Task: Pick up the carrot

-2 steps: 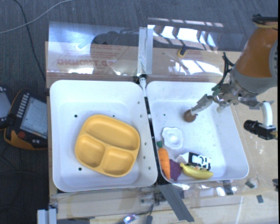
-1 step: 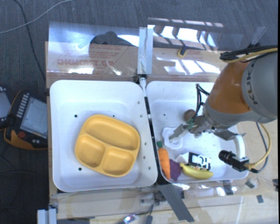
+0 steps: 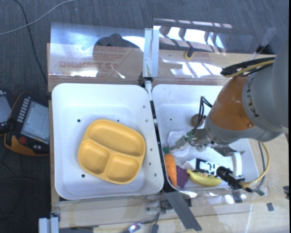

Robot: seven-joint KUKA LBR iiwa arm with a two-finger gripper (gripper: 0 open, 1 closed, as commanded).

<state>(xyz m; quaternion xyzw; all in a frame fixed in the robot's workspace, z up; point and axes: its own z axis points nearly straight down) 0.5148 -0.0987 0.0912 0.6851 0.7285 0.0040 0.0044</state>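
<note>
Bins sit side by side on the bench. The left bin holds a yellow divided plate, lying flat near its middle. The right bin holds the carrot, which lies against the bin's left wall near the front corner, its length running front to back. Just beside it are a purple piece and a banana, with a crumpled white item just behind the carrot. My arm reaches in from the right, orange band over the right bin, bent downward. My tool hangs low over the white item; whether it is clenched or released I cannot tell.
</note>
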